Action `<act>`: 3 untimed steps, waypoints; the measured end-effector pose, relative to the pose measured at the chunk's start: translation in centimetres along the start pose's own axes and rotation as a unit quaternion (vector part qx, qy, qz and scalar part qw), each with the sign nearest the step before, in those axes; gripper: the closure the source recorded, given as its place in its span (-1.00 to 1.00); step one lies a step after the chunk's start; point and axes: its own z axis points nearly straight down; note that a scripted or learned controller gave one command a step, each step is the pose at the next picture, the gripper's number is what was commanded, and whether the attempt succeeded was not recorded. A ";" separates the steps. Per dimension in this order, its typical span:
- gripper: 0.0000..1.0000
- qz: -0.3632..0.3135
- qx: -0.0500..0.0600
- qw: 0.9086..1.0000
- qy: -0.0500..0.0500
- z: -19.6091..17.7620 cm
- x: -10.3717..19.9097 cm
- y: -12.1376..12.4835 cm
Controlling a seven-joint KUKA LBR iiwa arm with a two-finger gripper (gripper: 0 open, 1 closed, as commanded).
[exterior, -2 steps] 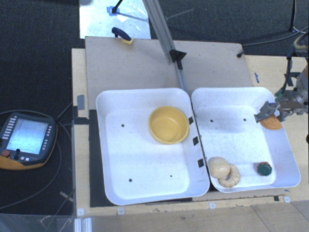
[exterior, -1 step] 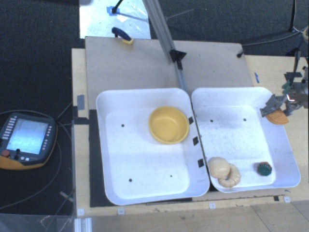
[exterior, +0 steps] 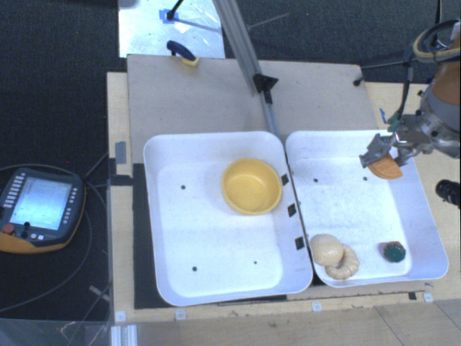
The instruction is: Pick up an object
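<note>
Far out on the left, off the surface (exterior: 317, 96) and down on the dark floor, lies a control pad (exterior: 39, 209) with a lit screen and an orange rim, its cable trailing away beside it. Next comes the surface itself, pale and bare at the back, where a small blue and yellow clamp (exterior: 181, 52) sits near the far edge and a slanted metal pole (exterior: 241, 38) rises from a black bracket.

On the near part of the surface, the left bin (exterior: 180, 265) carries a yellow bowl (exterior: 251, 185), upright, standing toward the bin's right side and a little to the back. Black clips sit along the seam where the two bins meet.

Across that seam, the right bin (exterior: 338, 193) holds a pale round bun (exterior: 325, 250) in its near left corner, with a curled, ribbed pastry-like piece (exterior: 346, 263) touching it on the right. Further right along the near edge, well apart from those two, rests a small dark green ball (exterior: 394, 251).

At the back right of this bin my tool (exterior: 382, 157) reaches in from the right, low over the bin's far corner. An orange, flat, rounded piece (exterior: 387, 169) shows right under its tip, touching or nearly touching it. I cannot tell whether the piece sits between the tips or merely lies beneath them, nor whether my tool is clenched or released. Behind it my grey wrist and its orange band (exterior: 446, 85) run off to the right edge.
</note>
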 end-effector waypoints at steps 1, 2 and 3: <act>1.00 0.001 0.000 1.000 0.000 1.6 4.4 0.4; 1.00 0.000 0.000 1.000 0.000 1.8 9.3 0.4; 1.00 0.000 0.000 1.000 0.000 1.8 14.3 1.3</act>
